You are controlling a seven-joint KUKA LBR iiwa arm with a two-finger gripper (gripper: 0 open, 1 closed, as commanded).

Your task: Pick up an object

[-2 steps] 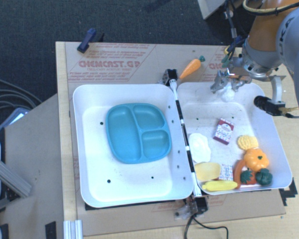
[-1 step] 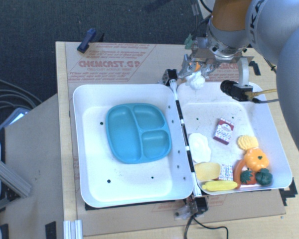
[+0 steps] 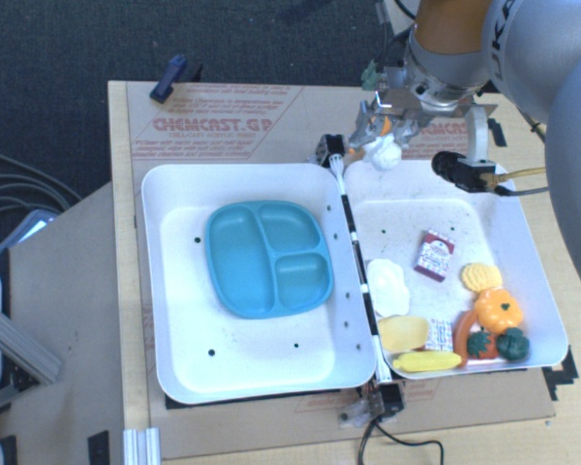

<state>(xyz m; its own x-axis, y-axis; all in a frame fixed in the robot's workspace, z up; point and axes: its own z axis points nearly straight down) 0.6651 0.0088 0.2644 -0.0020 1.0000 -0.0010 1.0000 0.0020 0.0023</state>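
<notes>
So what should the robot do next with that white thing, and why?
Probably carry it left and lower it over the blue tray. The gripper sits raised above the top edge of the right bin, and a small white object seems to sit between its fingers. The other toys are bunched in that bin's lower corner, so the lift looks done.

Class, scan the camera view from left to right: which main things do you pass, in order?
Blue clip → blue divided tray → white object at the pincer → small red packet → ridged yellow chip → orange pumpkin.
</notes>
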